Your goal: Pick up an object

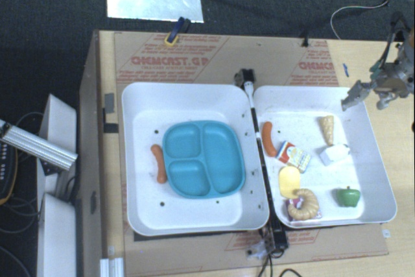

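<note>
1. Cardboard-covered tabletop (194, 55) carries two white bins: you have the left bin (139, 139) with a blue divided tray (203, 159) and one sausage (158, 163) beside it, and the right bin (369, 139) with the loose items.
2. Your tool (363, 93) hangs at the right bin's far right corner, above the rim, gripping nothing. Its fingers look spread apart.
3. Pick your target in the right bin: the white block (334, 154) and the cone-shaped piece (327, 129) lie nearest the tool and stand apart from their neighbours.
4. Avoid the cluster by the divider, where the yellow piece (289, 181) touches the pretzel-like ring (303, 204) and the small packet (294, 156).
5. Centre over the chosen item before you descend, and keep clear of the bin wall.
6. The green pepper (348, 196) is round; it will probably slip.
</note>
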Controlling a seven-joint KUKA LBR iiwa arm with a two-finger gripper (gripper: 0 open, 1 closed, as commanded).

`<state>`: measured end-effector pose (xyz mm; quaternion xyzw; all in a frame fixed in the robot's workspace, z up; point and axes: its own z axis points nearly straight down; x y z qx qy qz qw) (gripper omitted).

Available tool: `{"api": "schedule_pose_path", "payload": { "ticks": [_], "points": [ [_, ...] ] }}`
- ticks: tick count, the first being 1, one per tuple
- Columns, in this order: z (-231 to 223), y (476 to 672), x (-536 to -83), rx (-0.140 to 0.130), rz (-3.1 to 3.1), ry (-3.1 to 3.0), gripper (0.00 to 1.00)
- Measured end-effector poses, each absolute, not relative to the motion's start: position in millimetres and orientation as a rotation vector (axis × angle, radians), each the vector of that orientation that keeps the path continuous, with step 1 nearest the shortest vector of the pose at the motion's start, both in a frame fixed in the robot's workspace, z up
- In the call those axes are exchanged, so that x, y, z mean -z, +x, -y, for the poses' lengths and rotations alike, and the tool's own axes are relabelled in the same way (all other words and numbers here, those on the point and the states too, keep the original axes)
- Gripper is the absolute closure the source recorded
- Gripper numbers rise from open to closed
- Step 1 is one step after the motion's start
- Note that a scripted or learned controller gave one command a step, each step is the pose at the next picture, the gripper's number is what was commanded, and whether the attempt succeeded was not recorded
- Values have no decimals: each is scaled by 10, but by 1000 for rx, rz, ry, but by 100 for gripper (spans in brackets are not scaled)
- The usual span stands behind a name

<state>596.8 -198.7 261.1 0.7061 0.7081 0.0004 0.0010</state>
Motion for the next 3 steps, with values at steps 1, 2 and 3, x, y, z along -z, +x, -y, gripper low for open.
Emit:
{"api": "schedule_pose_path", "payload": {
  "ticks": [1, 2, 3],
  "points": [
    [2022, 6400, -1572, 1, -2227, 2217, 0],
    [2061, 6367, -1037, -1, -2223, 2219, 0],
    [2065, 6384, -1159, -4, -2222, 2213, 100]
  ]
}}
